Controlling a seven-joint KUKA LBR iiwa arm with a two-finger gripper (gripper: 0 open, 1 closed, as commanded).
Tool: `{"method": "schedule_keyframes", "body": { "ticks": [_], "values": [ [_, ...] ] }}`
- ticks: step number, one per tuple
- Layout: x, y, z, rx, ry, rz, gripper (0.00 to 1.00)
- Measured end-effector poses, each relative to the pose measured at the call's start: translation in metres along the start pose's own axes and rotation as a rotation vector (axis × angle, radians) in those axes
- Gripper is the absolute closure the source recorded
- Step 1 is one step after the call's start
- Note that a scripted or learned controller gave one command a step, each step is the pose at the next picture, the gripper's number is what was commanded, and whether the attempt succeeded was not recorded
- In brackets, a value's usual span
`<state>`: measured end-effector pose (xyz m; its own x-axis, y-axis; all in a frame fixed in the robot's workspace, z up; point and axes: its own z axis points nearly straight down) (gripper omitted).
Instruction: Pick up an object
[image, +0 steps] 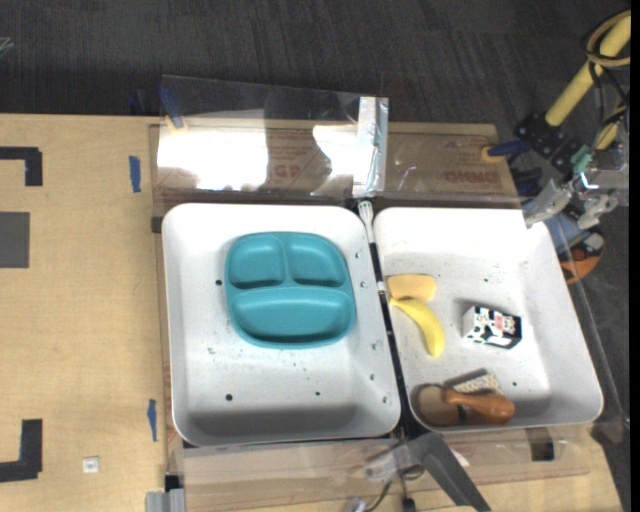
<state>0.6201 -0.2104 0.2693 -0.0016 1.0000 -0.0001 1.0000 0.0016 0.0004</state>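
Bench top is tan board, marked with black tape corners and a few blue tape tabs. Dark carpet lies beyond it. A clear plastic sheet stands behind the bins and catches a strong glare.

Count: two white bins, one plate, one banana, one patterned item, one brush, one gripper.

All positions are referred to the right bin.
- Left bin touches its left wall and holds a teal divided plate, lying flat with three compartments.
- Banana lies inside the right bin, in its left half, close to the left wall. Long axis runs from the bin's upper left toward its lower right. The curve bows toward the bin's centre, the thicker end is uppermost, and the narrow end points to the near wall.
- Black-and-white patterned item lies inside the bin near its centre, just right of the banana and apart from it.
- Brown wooden brush lies against the bin's near wall. Long axis runs roughly along that wall, and it sits below both the banana and the patterned item.
- Gripper sits outside the bin, past its far right corner, among yellow and grey cabling. Whether it is released or clenched cannot be told; nothing from the bin is seen in it.
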Motion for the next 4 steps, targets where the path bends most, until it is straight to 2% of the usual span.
{"method": "schedule_keyframes", "body": {
  "ticks": [1,2,3,4],
  "values": [
    [0.002,-0.051,0.110,0.009,0.002,0.026,0.00],
    [0.068,-0.133,0.170,0.007,0.003,0.068,0.00],
    [0.060,-0.129,0.168,0.001,0.000,0.263,0.00],
    [0.095,-0.064,0.180,-0.013,-0.006,-0.308,0.00]
  ]
}}
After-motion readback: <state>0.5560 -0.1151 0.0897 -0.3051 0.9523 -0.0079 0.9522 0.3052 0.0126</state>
